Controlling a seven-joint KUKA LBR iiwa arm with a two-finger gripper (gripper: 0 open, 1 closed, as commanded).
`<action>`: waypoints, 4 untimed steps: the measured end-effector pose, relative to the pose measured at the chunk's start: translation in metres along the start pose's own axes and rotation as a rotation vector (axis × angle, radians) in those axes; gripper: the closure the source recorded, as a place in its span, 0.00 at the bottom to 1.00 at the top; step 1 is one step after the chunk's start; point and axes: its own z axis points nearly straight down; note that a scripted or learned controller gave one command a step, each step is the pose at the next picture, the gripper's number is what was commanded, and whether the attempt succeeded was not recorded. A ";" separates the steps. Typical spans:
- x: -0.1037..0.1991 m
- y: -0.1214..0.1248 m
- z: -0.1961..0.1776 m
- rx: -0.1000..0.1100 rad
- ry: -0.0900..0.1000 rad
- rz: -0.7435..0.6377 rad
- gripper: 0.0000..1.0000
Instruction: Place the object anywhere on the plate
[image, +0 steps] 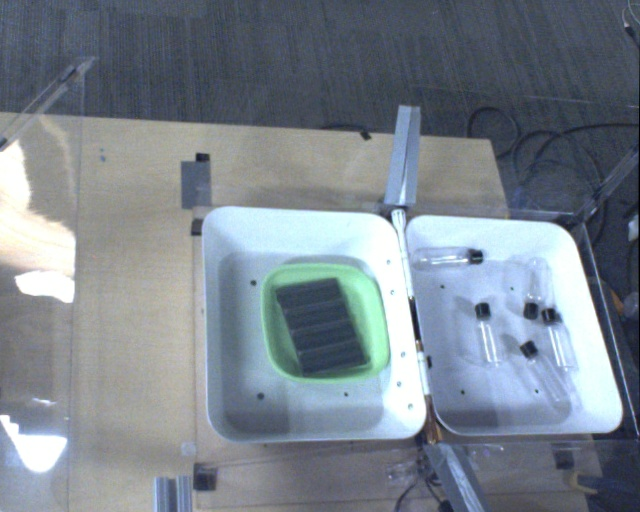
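Note:
A light green square plate (277, 343) sits in the middle of the left white bin (225, 330). A dark ribbed rectangular block (319, 326) lies flat on the plate, turned at a slight angle and resting well inside the rim.
The right white bin (590, 330) holds several clear vials with black caps, one near its top left (450, 258) and others toward the middle (487, 335) and right (553, 340). A grey metal post (403, 160) rises behind the gap between the bins. Cables trail at the upper right.

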 end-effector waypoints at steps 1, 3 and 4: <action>0.001 -0.004 0.111 0.006 -0.001 0.075 0.00; -0.001 -0.001 0.108 0.005 -0.001 0.156 0.00; -0.006 0.004 0.105 0.003 0.001 0.231 0.00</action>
